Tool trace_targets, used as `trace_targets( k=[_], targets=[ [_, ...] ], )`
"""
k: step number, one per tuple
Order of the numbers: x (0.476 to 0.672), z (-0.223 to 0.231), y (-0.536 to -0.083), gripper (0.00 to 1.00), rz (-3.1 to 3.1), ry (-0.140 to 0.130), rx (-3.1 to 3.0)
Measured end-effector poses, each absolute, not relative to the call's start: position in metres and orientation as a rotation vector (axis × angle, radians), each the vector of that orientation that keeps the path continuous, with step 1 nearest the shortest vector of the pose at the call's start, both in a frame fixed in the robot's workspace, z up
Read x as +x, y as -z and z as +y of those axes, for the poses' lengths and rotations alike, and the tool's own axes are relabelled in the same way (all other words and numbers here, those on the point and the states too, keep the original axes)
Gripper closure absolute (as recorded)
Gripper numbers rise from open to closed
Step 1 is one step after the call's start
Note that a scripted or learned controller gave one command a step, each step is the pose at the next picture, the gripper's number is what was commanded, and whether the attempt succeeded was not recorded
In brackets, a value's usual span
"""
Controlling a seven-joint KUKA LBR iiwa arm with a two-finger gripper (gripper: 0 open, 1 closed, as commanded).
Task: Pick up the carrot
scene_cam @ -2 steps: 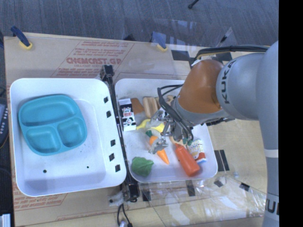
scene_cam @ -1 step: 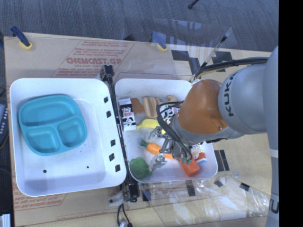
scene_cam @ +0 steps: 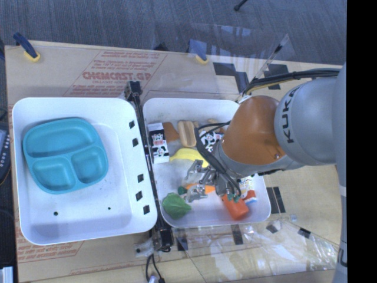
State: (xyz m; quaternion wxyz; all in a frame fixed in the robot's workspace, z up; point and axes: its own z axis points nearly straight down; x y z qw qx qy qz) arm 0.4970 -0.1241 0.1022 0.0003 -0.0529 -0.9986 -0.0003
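Observation:
An orange carrot (scene_cam: 235,208) lies near the front right corner of the right bin (scene_cam: 194,105). My gripper (scene_cam: 200,184) is low inside that bin, just left of the carrot and above a green leafy toy (scene_cam: 175,205). A small orange patch shows at the gripper's tip; I cannot tell what it belongs to. The orange band and grey body of the arm hide the bin's right part.
In the right bin are also a black-and-white carton (scene_cam: 156,144), a tan bread-like piece (scene_cam: 184,133), a yellow item (scene_cam: 186,155) and a white-and-blue item (scene_cam: 250,197). The left bin (scene_cam: 70,217) holds a blue divided tray (scene_cam: 63,154).

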Motion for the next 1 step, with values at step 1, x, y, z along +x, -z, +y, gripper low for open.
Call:
trace_targets(
  k=[1],
  targets=[
    [0.4766, -0.1220, -0.1244, 1.00, -3.038, 0.001, -0.786]
  ],
)
